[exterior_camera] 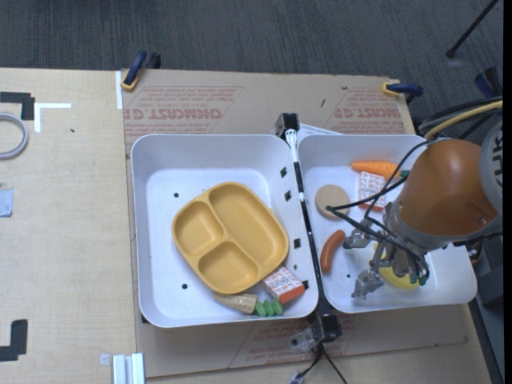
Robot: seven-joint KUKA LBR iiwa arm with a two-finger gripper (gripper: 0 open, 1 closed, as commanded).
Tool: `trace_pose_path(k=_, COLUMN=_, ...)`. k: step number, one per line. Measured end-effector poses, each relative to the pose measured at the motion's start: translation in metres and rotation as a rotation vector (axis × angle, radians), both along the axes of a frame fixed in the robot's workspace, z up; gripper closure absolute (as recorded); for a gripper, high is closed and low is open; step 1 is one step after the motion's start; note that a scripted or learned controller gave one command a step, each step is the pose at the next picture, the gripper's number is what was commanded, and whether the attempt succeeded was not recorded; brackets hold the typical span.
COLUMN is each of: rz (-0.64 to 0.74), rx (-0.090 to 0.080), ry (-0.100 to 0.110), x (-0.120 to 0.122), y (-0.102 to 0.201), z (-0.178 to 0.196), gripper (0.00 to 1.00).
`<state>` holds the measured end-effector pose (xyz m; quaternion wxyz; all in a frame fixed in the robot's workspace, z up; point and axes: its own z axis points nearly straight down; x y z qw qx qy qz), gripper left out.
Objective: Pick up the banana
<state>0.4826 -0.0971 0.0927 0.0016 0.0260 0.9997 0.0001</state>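
Grey metal, the gripper (382, 276) hangs low in the right bin (448, 294), touching the yellow banana (400, 279) at its near side; whether its fingers pinch it cannot be told. A sausage (331, 249) lies just left.

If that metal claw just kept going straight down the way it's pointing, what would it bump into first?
Probably the banana. The gripper points down into the right bin, with the yellow banana right beside and partly under it. Depth is hard to judge from above, so it could meet the bin's white floor just beside the banana instead.
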Motion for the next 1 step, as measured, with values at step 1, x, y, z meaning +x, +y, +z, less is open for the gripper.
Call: trace_pose_path(k=1, rz=-0.004, rx=0.0, ry=-0.005, x=0.0019, y=-0.0003, z=0.0105, gripper=1.0)
